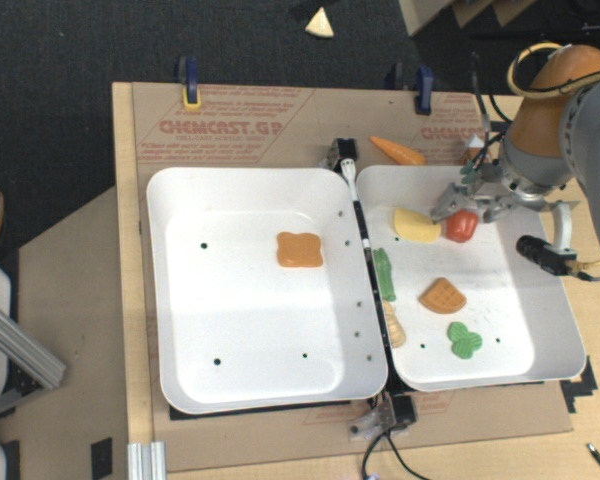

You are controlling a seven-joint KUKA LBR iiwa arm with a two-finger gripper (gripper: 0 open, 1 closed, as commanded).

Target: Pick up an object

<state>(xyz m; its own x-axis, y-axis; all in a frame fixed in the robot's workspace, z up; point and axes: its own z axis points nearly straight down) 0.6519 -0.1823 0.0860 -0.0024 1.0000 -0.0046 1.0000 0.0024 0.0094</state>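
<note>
Camera view: "CHEMCAST GP" in red on brown board [220, 126]; gripper [470, 204] over red object [461, 226], grip unclear.

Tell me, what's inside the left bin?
Inside the left bin lies one orange, toast-shaped piece, flat near the middle. A few small dark dots mark the floor. Nothing covers the bin, so all of its floor can be seen.

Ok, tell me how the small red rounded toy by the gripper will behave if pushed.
The small red rounded toy looks smooth and round, so it probably rolls. It seems small and likely light. The pale yellow wedge lies close beside it and may get nudged.
</note>
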